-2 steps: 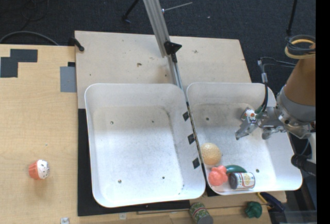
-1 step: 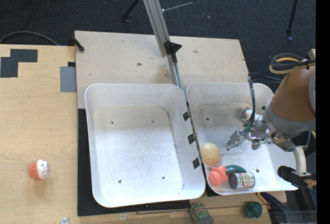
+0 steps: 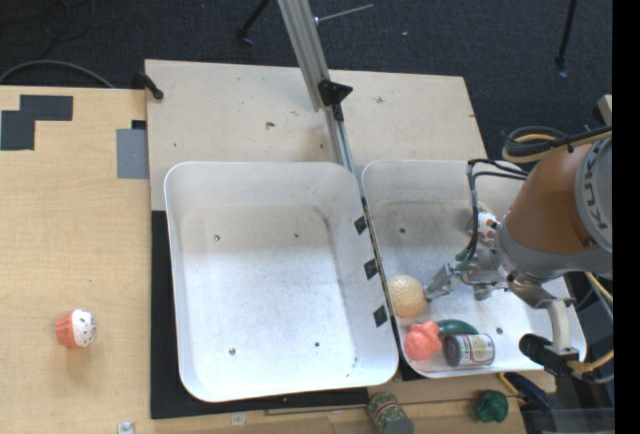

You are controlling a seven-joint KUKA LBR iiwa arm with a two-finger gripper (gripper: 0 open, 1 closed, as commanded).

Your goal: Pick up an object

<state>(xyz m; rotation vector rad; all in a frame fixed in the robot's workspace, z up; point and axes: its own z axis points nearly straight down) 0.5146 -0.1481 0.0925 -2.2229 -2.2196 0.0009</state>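
Camera view, looking down at a slant, has the tool (image 3: pixel 452 279) low in the right-hand white plastic bin (image 3: pixel 420 184), just right of a pale tan, rounded, egg-like object (image 3: pixel 406 295) that lies against the bin's left wall. The tool's metal fingers look slightly apart near that object, but whether they touch it, or how wide they stand, I cannot tell; nothing is seen between them.

The tan object looks light and fairly stiff, with a smooth curved skin that could roll or squirt out of a pinch; I would take it across its middle, closing gently. Beside it, nearer, lie a soft-looking pink rounded toy (image 3: pixel 423 341), a small dark bottle with a label (image 3: pixel 469 350) lying on its side, likely slippery and prone to rolling, and a dark green piece (image 3: pixel 458 327) partly tucked behind them.

The grey and orange arm (image 3: pixel 560 212) covers the bin's right part, so anything under it is hidden. The green piece's shape is hard to make out. The large left white bin (image 3: pixel 195 184) stands beside.
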